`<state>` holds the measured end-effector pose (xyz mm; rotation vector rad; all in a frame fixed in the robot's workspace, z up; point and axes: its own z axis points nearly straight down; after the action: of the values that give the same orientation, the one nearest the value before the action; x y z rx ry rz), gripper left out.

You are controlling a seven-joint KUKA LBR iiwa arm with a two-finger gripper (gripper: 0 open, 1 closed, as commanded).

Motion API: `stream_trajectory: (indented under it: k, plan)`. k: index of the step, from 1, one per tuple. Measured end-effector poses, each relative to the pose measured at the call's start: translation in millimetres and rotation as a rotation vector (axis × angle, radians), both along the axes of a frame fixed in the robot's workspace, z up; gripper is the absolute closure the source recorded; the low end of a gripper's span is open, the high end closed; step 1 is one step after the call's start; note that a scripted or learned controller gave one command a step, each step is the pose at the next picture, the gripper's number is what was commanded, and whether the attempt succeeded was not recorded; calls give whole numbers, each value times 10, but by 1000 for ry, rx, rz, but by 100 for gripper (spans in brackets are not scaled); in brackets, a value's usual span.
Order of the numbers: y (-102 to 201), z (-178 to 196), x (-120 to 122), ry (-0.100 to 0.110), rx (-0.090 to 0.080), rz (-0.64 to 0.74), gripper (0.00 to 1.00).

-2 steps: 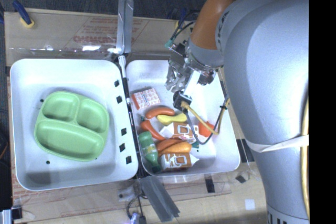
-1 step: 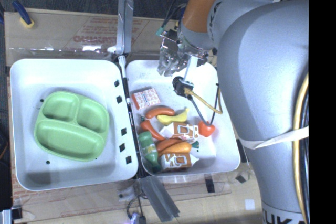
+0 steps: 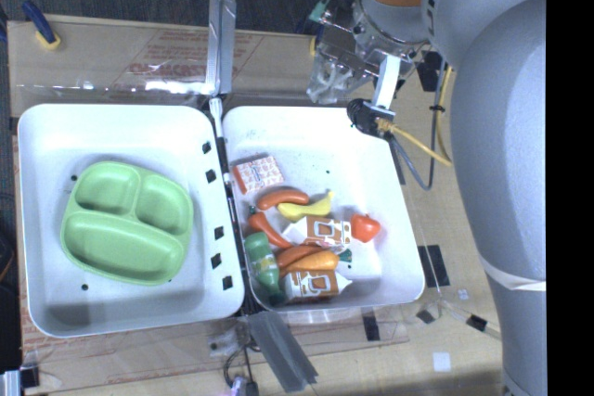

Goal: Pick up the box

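A small red-and-white box (image 3: 257,172) lies flat in the right bin (image 3: 390,199), near its far left corner and beside the divider. My gripper (image 3: 332,81) hangs above the right bin's far rim, up and to the right of the box, well apart from it. I see nothing held in it. The grey arm with its orange band fills the upper right.
Toy food is piled in the right bin's near half: an orange sausage (image 3: 281,197), a banana (image 3: 306,209), a red tomato (image 3: 367,227), a green pepper (image 3: 261,260) and two juice cartons (image 3: 327,233). A green divided tray (image 3: 125,223) sits in the left bin. A yellow cable (image 3: 419,146) hangs over the right rim.
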<state>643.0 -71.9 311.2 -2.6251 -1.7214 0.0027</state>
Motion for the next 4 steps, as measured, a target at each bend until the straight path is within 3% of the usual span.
stream_trajectory:
  k: [1, 2, 3, 4]
  plan:
    - [44, -747, -236, 5, -1, 46, 100]
    - [44, -746, -236, 5, -1, 46, 0]
    - [-207, -2161, -394, -6, 0, 86, 0]
    - [-186, -2161, 162, -7, -1, 6, 0]
